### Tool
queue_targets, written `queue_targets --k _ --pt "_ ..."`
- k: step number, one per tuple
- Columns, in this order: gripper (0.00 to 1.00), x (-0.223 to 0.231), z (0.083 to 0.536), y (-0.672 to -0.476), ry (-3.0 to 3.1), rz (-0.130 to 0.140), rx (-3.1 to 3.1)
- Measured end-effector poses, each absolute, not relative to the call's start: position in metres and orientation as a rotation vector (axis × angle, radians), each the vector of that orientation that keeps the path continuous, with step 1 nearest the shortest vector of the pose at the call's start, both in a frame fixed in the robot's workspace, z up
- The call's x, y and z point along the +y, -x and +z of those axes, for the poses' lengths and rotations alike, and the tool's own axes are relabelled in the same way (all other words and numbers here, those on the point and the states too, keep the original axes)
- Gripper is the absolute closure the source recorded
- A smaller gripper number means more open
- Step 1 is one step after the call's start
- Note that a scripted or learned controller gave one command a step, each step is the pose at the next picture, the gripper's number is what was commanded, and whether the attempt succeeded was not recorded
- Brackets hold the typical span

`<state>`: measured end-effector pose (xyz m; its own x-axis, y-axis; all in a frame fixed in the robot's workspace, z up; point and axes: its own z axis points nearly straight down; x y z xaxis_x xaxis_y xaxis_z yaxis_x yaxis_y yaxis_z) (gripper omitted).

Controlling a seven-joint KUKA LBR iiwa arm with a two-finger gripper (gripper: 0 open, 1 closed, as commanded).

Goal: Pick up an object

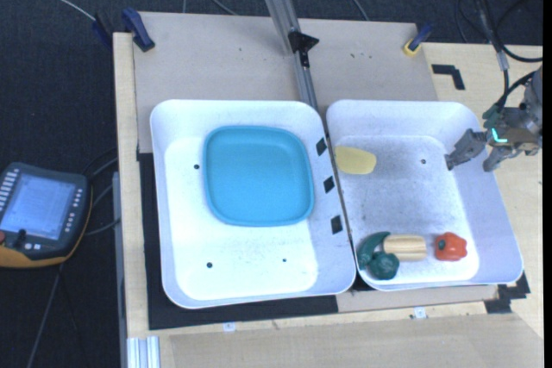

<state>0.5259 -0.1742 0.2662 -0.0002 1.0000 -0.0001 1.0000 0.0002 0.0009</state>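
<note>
Gripper (479, 152): fingers spread, holding nothing, above right bin's (483, 211) right rim.
Roll (404, 247): long axis left-right, between green vegetable (378, 257) and red pepper (448, 246).

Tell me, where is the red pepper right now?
The red pepper lies in the right bin's near right corner, just right of the wooden block.

You will find no legible text, label, brand, number or sign at this moment. The handheld pendant (39, 215), lying off the bench's left edge, has a lit screen, but whatever it displays is too small and blurred for you to read. The black marks along the right edge of the left bin (172, 121) are plain shapes, carrying no characters.
</note>
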Motion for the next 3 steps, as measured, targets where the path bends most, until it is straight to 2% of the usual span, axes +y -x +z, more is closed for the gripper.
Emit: queue_targets --k 1,2,3 --pt "0.0 -0.174 0.266 -0.526 -2.221 0.001 2.221" --pt "0.0 -0.172 0.205 -0.53 -2.223 -0.003 2.224" --pt "0.0 -0.171 0.164 -0.528 -2.222 -0.002 2.223"
